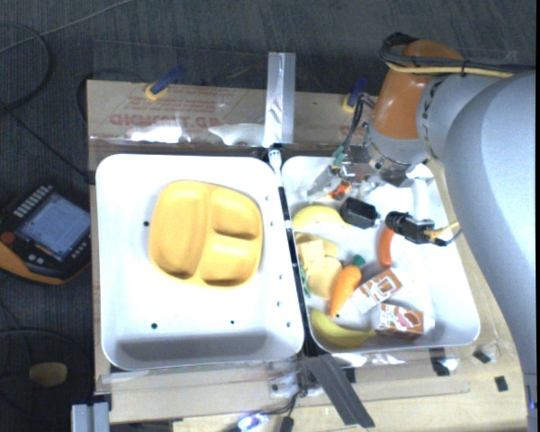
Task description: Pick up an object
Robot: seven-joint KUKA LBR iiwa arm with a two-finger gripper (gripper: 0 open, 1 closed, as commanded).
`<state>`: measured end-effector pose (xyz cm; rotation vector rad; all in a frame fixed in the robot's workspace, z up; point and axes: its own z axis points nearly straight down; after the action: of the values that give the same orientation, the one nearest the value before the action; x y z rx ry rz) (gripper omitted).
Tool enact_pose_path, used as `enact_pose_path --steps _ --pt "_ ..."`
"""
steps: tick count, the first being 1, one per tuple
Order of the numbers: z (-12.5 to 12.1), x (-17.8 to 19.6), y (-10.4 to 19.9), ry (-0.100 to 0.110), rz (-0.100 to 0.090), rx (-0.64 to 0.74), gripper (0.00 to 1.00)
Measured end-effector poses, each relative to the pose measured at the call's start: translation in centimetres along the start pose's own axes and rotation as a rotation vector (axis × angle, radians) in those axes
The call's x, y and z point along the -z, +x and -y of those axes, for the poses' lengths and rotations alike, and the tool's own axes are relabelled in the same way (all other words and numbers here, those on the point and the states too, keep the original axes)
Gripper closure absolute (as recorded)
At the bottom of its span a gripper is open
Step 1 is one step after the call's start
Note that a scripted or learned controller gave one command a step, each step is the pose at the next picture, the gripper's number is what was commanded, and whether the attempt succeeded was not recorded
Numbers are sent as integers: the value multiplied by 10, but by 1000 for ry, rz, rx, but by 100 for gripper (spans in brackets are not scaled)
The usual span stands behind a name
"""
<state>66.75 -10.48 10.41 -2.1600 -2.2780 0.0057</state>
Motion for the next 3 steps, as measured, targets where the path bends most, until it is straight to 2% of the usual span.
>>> enact_pose_path --steps 1,2,3 --pt "64 -15 6 -17 3 109 0" --pt "55 112 47 2 2 -164 0" --pt "118 62 -14 3 -1 4 0"
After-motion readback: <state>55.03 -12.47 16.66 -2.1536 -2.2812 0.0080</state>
